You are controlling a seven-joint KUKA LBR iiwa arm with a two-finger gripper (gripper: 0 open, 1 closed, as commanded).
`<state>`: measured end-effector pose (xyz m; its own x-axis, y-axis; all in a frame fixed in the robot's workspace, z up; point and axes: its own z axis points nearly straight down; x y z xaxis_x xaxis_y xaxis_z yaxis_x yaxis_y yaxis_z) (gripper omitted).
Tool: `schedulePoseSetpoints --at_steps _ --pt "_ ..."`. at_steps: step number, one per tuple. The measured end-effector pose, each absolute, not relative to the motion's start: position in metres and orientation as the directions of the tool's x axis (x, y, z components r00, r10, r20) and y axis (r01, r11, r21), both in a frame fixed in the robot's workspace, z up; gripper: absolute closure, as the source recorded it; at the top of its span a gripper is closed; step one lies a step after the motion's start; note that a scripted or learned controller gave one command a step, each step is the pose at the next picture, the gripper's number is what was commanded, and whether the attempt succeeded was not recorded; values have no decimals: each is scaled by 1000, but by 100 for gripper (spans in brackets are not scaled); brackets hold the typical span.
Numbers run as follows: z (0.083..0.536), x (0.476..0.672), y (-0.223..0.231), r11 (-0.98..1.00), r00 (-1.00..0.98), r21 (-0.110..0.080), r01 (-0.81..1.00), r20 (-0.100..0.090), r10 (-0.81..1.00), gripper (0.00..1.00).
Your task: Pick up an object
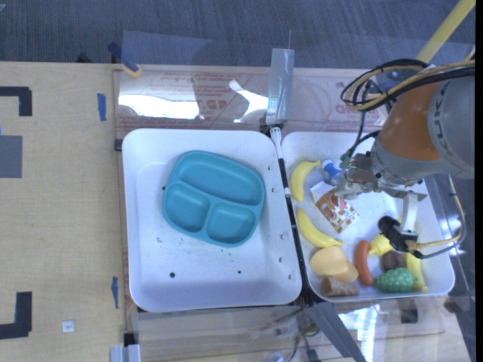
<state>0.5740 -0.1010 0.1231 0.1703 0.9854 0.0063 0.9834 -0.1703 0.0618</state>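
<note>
Pincer point(349, 187) low over snack packet point(337, 211)

A teal divided plate point(214, 197) lies in a white bin point(143, 277); yellow bananas point(302, 178), an orange sausage point(364, 261).

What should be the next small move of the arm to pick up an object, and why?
Probably a short, straight descent. The gripper hangs in the right bin over the small orange-and-white packet, with one banana just left of it and another below. A straight drop would likely reach the packet and avoid the fruit.
</note>
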Motion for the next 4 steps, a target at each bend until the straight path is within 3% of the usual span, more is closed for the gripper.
schedulePoseSetpoints --at_steps 1,2,3,4 --pt "111 516 -101 25 -24 78 997 -15 1000 100" --pt "108 512 -108 16 -15 67 998 -20 1000 0" --pt "108 501 -104 64 -62 72 995 -23 998 0" --pt "107 532 -106 -44 44 37 998 0 999 0"
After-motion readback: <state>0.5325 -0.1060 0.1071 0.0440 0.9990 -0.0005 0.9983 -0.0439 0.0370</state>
